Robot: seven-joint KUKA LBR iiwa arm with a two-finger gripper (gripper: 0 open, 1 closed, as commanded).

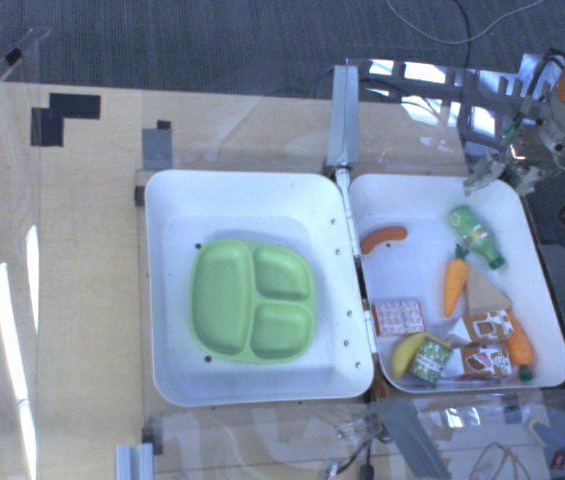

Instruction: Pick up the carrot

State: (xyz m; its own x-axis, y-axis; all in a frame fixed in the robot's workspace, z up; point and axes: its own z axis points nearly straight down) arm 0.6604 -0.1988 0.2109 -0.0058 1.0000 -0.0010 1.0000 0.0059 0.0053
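Note:
The carrot (454, 285), orange with a green top pointing to the back, lies in the middle of the right bin (432, 200). A green bottle (476, 236) lies just behind it and a tan wedge (484, 293) sits at its right side. My gripper (497, 176) hangs over the right bin's back right corner, well behind the carrot and apart from it. Its two fingers stand open with nothing between them.
A red sausage (383, 237) lies near the bin's left wall. Along the front are a red-and-white box (398, 317), a banana (405, 353), a green carton (430, 360), brown cartons (487, 343) and a second orange piece (519, 348). A green divided plate (252, 300) fills the left bin (162, 268).

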